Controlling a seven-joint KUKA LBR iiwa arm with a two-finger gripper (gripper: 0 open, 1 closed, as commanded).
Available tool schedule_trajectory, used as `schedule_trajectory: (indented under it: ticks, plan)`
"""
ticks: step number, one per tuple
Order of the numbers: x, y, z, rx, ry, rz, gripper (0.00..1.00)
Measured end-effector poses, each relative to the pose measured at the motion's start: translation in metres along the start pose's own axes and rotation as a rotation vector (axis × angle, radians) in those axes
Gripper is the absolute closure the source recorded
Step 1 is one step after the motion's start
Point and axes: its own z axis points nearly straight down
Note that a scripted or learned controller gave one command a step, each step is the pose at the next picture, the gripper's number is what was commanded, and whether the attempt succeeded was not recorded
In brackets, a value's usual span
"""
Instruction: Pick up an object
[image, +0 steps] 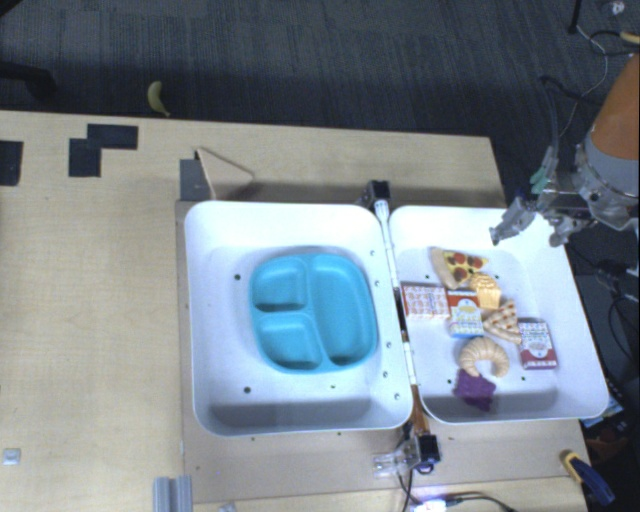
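Croissant, glossy and curved, among toy food; jaws apart above.

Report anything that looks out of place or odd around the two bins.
One stray: a small yellow banana-like item lies on the dark floor beyond the bench, far from both bins. The toy foods sit jumbled but contained in the right bin; the blue tray sits squarely in the left bin.

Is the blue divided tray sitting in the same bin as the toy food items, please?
No, the blue tray lies in the left bin, while the toy food is in the right bin.
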Motion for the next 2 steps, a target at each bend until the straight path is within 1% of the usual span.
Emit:
schedule_trajectory:
  ticks: [1,2]
  plan:
    - [0.002,-0.073,0.147,0.003,0.001,0.003,0.0]
    - [0.002,-0.07,0.135,-0.003,0.001,0.002,1.0]
